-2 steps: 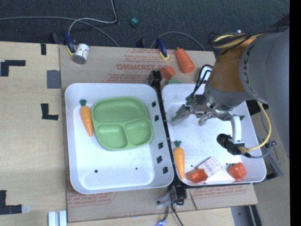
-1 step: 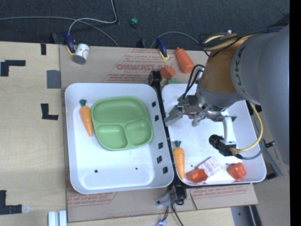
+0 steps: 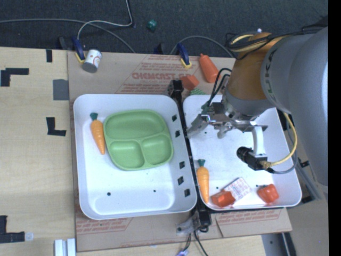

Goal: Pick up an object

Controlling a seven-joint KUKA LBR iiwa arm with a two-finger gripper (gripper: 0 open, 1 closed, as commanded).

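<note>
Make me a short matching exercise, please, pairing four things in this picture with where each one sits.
Things:
1. green plate
2. carrot with the green top up
3. white packet
4. small white can

Places:
A. on the cardboard beyond the bins, near the blue clip
B. near edge of the right bin, between two red pieces
C. middle of the left bin
D. left bin, just left of the plate

Pairs: 1-C, 2-D, 3-B, 4-A
</note>
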